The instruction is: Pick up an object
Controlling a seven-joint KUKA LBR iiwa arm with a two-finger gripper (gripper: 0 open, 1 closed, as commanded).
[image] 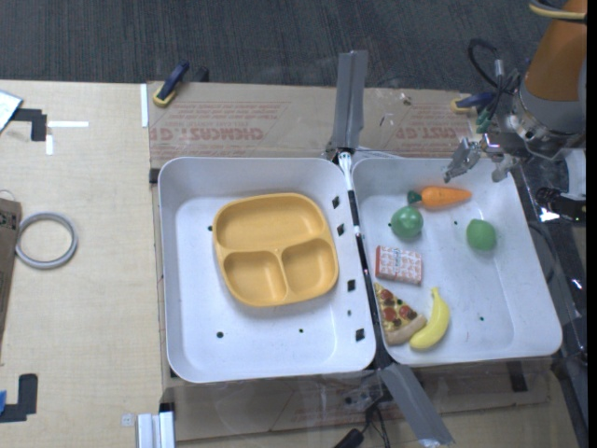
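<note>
The gripper hangs over the right bin's far edge, just above the carrot, with nothing between its fingers; whether they are spread or closed I cannot tell. In that bin lie the carrot near the far edge, two green balls, a pink box, a pizza slice and a banana. The left bin holds a yellow tray.
</note>
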